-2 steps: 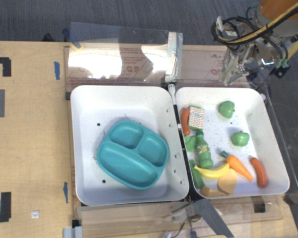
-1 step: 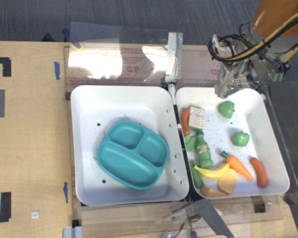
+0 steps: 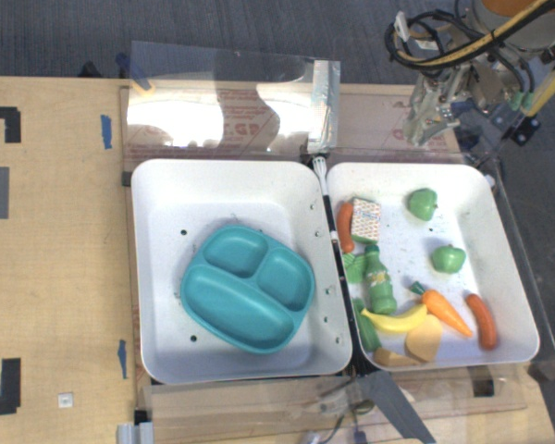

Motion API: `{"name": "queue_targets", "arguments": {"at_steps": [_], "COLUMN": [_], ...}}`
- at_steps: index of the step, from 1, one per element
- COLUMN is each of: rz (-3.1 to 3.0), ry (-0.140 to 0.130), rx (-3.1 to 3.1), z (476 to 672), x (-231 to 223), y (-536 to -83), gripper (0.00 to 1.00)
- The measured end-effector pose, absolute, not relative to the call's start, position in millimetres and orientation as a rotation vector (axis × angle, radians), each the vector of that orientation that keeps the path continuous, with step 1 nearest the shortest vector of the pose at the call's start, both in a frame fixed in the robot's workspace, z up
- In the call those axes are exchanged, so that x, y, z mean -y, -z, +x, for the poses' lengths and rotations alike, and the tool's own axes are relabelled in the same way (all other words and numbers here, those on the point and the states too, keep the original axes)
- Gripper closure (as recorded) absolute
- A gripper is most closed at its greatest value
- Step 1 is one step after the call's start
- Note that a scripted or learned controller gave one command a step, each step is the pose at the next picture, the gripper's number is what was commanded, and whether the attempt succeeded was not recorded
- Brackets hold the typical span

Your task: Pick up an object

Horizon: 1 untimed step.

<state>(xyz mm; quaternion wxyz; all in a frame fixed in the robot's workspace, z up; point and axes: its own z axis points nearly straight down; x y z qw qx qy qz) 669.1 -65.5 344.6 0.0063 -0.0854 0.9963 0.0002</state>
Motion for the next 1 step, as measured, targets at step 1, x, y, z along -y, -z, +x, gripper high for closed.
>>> {"name": "queue_targets", "arguments": {"at_steps": [1], "rz": [-0.281], "ry": [0.006], "rx": [-3.111], "z": [667.5], "x": [100.1], "y": [-470.9], "gripper": [1.00]}}
